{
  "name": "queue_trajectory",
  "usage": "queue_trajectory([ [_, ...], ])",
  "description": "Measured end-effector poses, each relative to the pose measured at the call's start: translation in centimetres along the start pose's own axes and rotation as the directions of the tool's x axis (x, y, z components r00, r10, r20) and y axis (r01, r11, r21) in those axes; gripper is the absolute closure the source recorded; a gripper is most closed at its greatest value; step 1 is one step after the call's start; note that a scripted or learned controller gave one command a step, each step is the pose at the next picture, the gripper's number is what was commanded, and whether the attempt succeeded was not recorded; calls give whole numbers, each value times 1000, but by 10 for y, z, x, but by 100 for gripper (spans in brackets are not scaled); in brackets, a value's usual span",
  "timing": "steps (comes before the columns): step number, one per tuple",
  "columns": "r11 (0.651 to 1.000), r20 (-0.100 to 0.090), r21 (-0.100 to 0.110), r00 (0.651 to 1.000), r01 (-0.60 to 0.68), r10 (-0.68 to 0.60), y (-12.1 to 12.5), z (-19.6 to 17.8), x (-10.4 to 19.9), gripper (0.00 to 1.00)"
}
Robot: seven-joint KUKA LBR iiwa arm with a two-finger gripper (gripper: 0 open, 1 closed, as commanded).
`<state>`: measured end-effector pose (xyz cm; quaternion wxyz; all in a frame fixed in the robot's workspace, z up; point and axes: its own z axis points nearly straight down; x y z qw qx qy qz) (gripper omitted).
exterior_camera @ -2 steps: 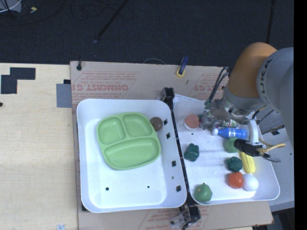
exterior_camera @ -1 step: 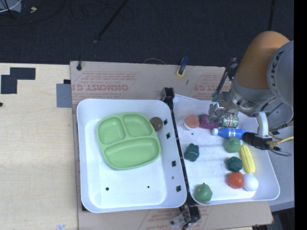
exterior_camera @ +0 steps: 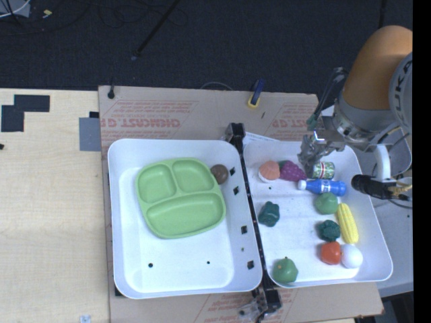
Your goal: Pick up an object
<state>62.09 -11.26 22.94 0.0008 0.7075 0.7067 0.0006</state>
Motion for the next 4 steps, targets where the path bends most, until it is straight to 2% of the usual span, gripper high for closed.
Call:
queue_trajectory([
  [2,1000,-2,7,1000,4,-4,-36,-4,102,100],
  [3,1000,-2,7,1000,5,-5,-42,-2,145,100],
  [4,1000,-1,5,1000,1,-1,-33,-1,148,100],
])
